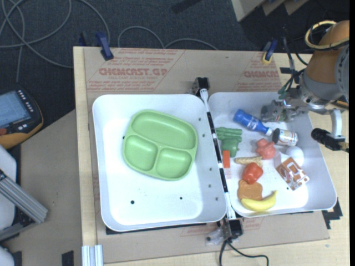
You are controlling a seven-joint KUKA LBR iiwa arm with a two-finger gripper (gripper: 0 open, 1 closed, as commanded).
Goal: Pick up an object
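I see the gripper [283,111] low over the right bin's [321,195] far edge; whether it is parted or closed I cannot tell. Just beside it lies a blue bottle [250,120]; the left bin [111,204] carries a green divided plate [160,144].

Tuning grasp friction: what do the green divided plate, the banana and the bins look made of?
Green divided plate: looks like moulded plastic, matte, even colour with rounded compartment edges. Banana: probably a plastic toy, uniform yellow with a slight sheen. Bins: smooth white plastic, by the look, thin rounded rims, soft glare.
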